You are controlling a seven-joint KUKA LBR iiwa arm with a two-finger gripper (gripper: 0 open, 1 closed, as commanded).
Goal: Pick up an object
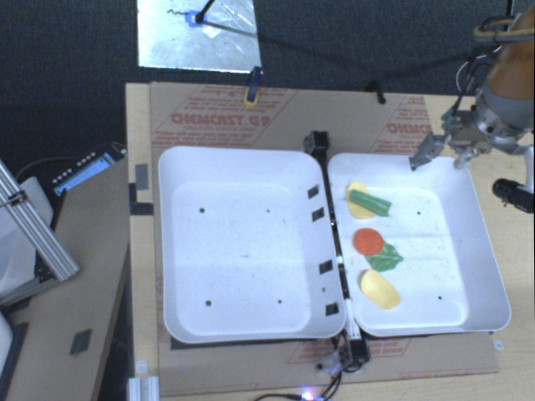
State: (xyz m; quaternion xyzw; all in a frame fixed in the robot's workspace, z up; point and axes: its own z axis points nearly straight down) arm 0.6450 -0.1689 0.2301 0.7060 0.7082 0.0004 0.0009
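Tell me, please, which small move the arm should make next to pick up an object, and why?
Probably move the gripper left and down toward the green stick-shaped piece. The gripper hangs open above the far edge of the right white bin, holding nothing, and that piece, lying across a yellow round piece, looks nearest to it.

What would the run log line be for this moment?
claw: open, above right bin far edge, holding nothing | toys: along bin's left side | pick: not yet done

Bench (209,111); two white bins (242,241)
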